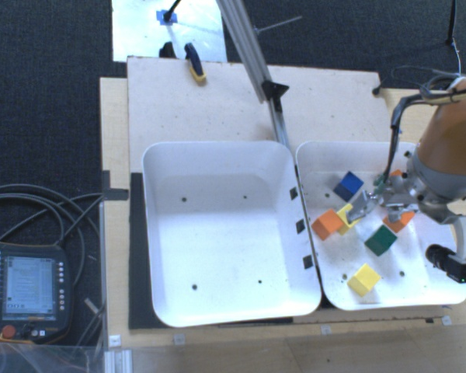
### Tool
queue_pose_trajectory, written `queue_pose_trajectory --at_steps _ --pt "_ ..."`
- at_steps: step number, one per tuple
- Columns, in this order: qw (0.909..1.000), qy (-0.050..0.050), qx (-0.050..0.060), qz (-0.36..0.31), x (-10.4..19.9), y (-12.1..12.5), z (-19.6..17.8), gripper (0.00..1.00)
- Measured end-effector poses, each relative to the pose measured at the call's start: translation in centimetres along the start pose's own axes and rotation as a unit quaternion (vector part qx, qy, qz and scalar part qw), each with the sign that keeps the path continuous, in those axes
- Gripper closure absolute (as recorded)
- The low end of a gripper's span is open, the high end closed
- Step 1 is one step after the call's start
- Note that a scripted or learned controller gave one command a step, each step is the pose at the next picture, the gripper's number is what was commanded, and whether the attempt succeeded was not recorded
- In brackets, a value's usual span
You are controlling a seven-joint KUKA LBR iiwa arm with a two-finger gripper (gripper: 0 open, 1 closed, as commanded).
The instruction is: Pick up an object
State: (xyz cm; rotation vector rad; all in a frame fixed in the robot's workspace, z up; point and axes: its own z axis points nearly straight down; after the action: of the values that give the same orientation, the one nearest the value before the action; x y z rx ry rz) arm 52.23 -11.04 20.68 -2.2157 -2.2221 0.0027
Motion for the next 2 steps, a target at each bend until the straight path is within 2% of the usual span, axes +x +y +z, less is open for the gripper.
queue_pose_trajectory --at_steps 2 --pt "1.0 0.0 0.0 0.0 0.7 0.5 9.7 0.0"
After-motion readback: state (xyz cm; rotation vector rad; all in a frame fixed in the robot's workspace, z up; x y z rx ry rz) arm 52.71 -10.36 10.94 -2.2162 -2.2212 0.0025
